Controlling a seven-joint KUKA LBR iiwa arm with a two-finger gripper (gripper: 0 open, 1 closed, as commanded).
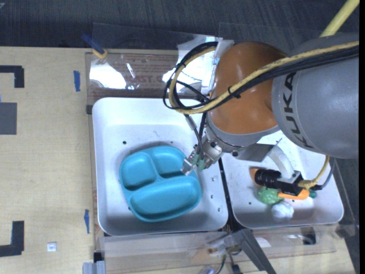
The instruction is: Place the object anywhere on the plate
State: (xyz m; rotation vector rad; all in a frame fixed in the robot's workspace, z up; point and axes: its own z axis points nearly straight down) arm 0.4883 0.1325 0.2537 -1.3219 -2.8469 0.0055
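Note:
A blue plate (159, 182) with three compartments lies in the left white bin (108, 153). My gripper (193, 163) hangs over the plate's upper right rim, close to the wall between the bins. A small greenish bit (199, 161) shows at the gripper's tip, too small to tell what it is or whether it is held. The grey arm with its orange band (245, 90) covers the upper part of the right bin.
In the right bin (325, 213) a green object (266, 196), a slim orange piece (307, 194) and a white lump (282, 210) lie together near the front. A clear plastic sheet (131, 73) lies behind the left bin.

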